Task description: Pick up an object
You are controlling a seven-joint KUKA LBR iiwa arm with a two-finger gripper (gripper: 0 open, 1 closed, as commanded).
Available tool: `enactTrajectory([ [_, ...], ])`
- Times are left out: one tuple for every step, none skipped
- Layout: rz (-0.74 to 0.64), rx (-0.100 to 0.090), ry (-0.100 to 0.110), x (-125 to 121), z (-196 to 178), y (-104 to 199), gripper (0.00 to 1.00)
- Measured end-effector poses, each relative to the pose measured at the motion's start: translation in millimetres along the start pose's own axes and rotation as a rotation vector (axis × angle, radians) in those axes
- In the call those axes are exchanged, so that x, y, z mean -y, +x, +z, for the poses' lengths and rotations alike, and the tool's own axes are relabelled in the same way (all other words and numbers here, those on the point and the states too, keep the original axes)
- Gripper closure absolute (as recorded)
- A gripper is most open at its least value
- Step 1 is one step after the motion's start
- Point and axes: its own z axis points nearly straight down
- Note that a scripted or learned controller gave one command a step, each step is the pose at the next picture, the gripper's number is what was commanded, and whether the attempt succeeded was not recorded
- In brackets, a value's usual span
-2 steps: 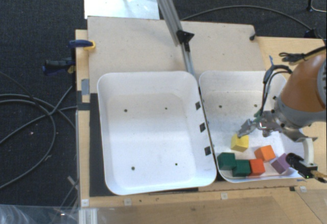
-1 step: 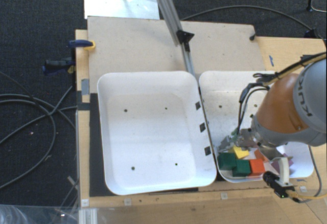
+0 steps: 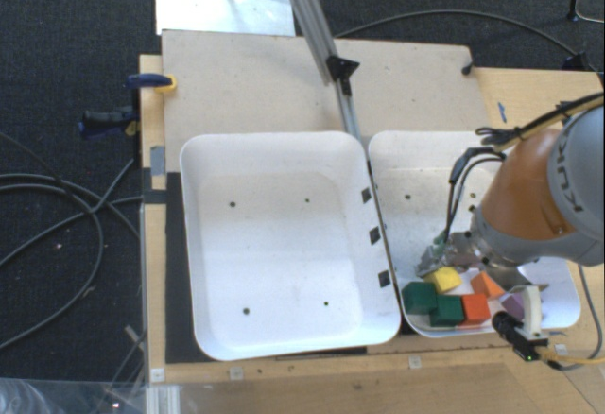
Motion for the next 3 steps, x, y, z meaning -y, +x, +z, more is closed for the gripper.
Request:
enactTrajectory([
  [0.006, 0.002, -0.001, 2.9, 9.4, -39.5, 1.00],
  [-0.007, -0.002, -0.006, -27.4, -93.1, 30.6, 1.00],
  [-0.009, -0.004, 0.002, -40.3, -89.0, 138.4, 1.00],
])
